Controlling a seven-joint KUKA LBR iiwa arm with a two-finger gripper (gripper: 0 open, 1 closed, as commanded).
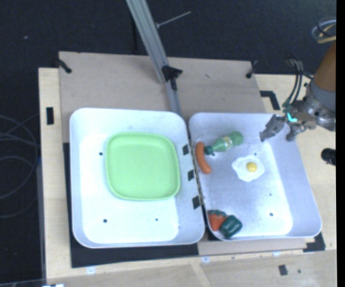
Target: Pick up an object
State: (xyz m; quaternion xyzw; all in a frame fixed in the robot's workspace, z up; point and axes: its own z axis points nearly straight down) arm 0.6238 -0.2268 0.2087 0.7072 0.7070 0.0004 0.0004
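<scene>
**Gripper hanging over the right bin's far corner, nothing between its fingers**

At the left, the shallow white left bin is holding a square light-green plastic plate, which is lying flat near the bin's middle. Just right of it, the shallow white right bin is carrying the small objects. An orange sausage-shaped toy is lying along the bin's left wall. Touching its upper end, a green toy bottle with a pale middle is lying on its side, slanting up to the right. Near the bin's front-left corner, a small red-and-orange toy is sitting against a dark green block. A toy fried egg, white with a yellow yolk, is lying flat around the bin's middle.

At the far right, the grey arm's two-finger gripper is hovering over the bin's upper right corner, its dark fingers spread apart and gripping nothing. The egg is lying nearest to it, below and to its left and apart from it; the bottle is lying further left, at about the gripper's level.
</scene>
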